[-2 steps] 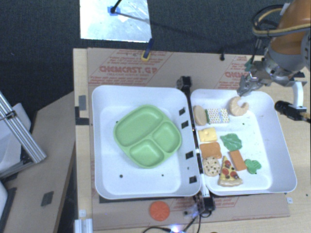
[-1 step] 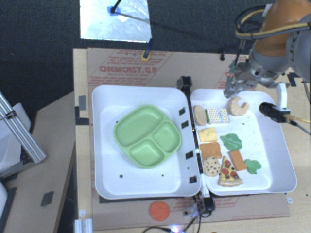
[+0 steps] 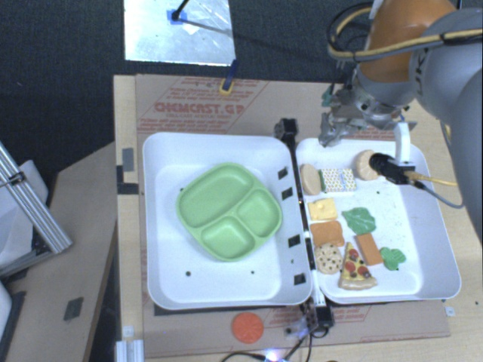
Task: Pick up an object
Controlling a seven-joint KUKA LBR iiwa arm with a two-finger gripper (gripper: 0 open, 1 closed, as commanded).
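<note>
The right bin [image 3: 434, 225] holds several toy foods: a tan bread oval [image 3: 310, 178], a striped sandwich piece [image 3: 337, 179], a round beige bun [image 3: 365, 164], a yellow cheese square [image 3: 322, 208], a green lettuce leaf [image 3: 359, 219], a cookie [image 3: 328, 258], a pizza slice [image 3: 355, 270], an orange block [image 3: 368, 248] and a green broccoli piece [image 3: 392, 258]. My gripper [image 3: 331, 132] hangs over the far left corner of this bin, just behind the bread oval and the sandwich piece. Nothing shows in its grasp.
The left bin [image 3: 162, 164] carries a green three-compartment plate [image 3: 229, 211]. A black cylinder [image 3: 390, 169] with a yellow cable sticks out from the wrist over the bun. An orange disc [image 3: 247, 326] lies on the board in front of the bins. A silver sheet [image 3: 179, 21] lies at the back.
</note>
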